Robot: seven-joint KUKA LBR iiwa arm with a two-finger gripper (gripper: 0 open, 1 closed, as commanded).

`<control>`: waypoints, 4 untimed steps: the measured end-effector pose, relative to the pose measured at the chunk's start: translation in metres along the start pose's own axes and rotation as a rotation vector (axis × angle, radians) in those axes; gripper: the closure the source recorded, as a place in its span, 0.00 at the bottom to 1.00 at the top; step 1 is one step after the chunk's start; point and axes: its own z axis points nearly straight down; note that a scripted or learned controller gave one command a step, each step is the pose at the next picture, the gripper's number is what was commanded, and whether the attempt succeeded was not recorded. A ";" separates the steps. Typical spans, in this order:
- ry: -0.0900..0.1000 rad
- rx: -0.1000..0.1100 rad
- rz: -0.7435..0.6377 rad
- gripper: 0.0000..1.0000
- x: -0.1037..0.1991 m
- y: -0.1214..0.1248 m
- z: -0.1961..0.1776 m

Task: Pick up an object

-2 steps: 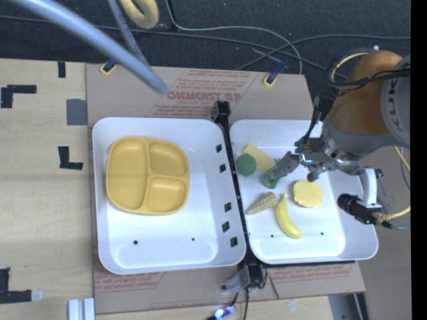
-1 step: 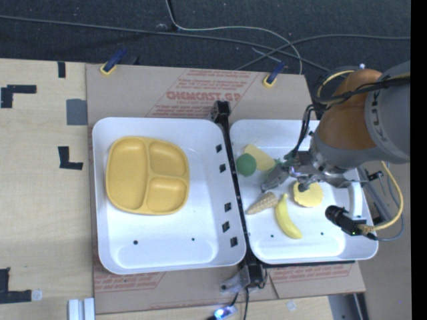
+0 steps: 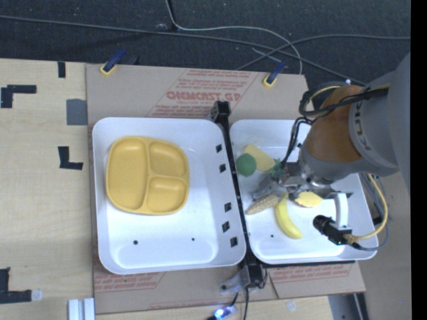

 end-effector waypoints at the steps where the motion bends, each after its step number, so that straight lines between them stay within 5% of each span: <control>1: 0.001 -0.003 -0.002 1.00 0.001 0.001 -0.012; 3: -0.001 -0.012 0.000 1.00 0.002 0.001 -0.128; 4: 0.000 -0.004 -0.004 1.00 0.053 0.008 -0.115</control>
